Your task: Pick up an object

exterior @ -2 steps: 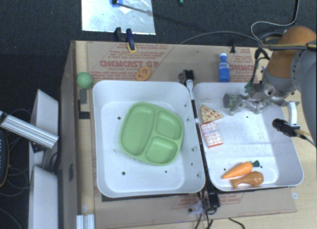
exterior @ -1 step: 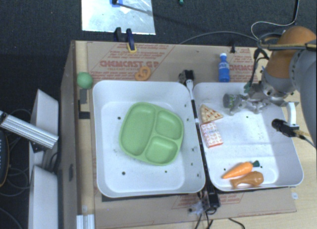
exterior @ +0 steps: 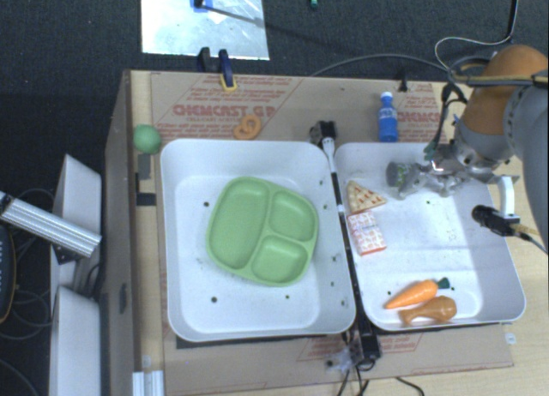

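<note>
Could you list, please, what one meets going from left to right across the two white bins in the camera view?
Green divided plate in the left bin → waffle-patterned wedge and small printed packet just inside the right bin → carrot lying by a tan, pear-like piece, with the hand farther back.

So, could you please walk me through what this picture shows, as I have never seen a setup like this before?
The camera sits fixed above a bench and looks down at a slant. The grey and orange machine at the right is a robot arm; its gripper hangs over the far part of the right bin, and I cannot tell whether it holds anything. That bin holds a waffle-like wedge, a small patterned card, a toy carrot and a tan pear-like toy. The left bin holds a green divided plate. A blue bottle stands behind the bins on the bench.
</note>
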You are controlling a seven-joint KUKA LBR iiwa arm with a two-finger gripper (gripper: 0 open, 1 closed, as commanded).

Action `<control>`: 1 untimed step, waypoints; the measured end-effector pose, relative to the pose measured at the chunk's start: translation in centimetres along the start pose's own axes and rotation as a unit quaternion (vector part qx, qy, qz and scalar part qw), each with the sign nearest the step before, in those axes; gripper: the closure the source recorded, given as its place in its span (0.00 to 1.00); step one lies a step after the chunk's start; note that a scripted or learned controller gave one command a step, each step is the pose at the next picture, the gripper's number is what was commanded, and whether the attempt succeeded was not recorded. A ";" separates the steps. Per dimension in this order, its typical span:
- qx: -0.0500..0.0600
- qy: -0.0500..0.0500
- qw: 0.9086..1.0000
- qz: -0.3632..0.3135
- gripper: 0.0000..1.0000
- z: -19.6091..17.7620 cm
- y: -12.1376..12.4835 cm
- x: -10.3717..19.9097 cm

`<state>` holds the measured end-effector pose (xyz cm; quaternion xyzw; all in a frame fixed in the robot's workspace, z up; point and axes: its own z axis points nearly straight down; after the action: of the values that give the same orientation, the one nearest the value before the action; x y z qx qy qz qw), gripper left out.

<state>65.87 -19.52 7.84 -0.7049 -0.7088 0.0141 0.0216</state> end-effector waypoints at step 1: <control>-0.001 -0.002 1.000 0.000 0.00 0.0 0.0 0.1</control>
<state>65.84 -19.40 7.85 -0.7050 -0.7088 0.0148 0.0198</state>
